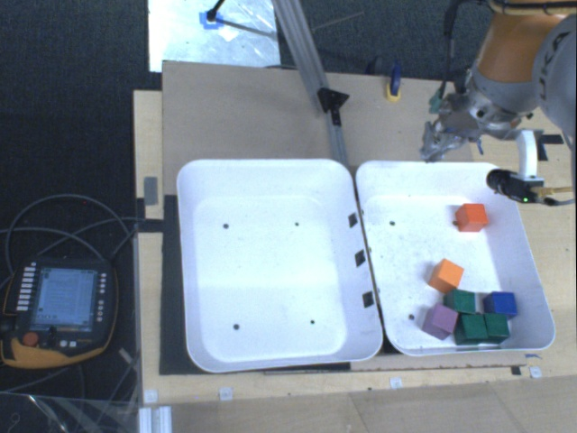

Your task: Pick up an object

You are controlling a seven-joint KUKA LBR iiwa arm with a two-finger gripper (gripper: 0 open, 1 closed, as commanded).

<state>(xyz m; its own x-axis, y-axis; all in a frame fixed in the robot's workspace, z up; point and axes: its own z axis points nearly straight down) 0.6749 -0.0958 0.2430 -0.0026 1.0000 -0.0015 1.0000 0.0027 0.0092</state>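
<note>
Arm poised above the right bin's far rim

Jaws [439, 144]: spread or pressed together, cannot tell. Red-orange cube [470, 216] sits apart in the right bin [397, 269], edges slightly skewed, no long axis.

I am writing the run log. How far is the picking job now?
Nothing looks done yet: the orange-red block, orange block and the rest all lie in the right bin. In hand: the gripper hangs above that bin's far rim. Left: descend, grasp one block, lift it.
</note>
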